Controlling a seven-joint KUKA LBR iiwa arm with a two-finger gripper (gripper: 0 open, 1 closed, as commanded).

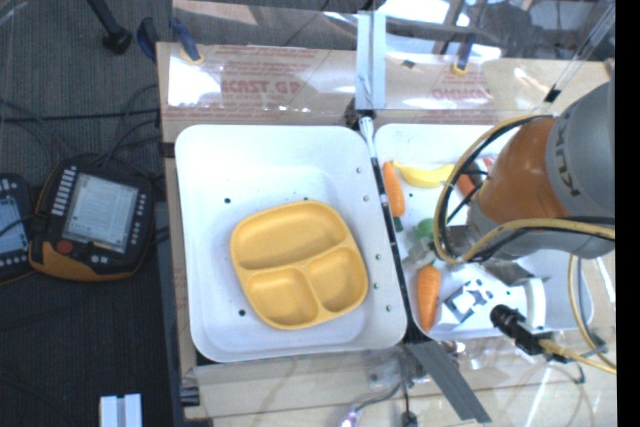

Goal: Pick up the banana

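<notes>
Although the gripper (pixel 470 300) is in the frame, low over the near part of the right bin (pixel 392 137), its white housing with black markings faces the camera and I cannot tell what state it is in, nor whether it grasps anything. Nothing yellow shows at it. Just to its left, against the bin's left wall, lies a carrot (pixel 428 296), pointing toward the near edge, and a little farther up there is a small green thing (pixel 425 230) half hidden by the black and yellow cables looping off the arm. Above that, along the same wall, a second carrot (pixel 394 189) lies lengthwise. The banana (pixel 425 175) rests on the floor of the right bin toward its far left corner, beside the top of that second carrot, with its right end running under the cable loop and the orange band of the arm (pixel 535 180). It is well apart from the gripper. In the left bin (pixel 200 215) sits a yellow divided plate (pixel 298 263), tilted a little, not part of this job. Judged from how things lie, the pick is not yet done: the banana is on the bin floor, and reaching it, closing on it and lifting all remain.
</notes>
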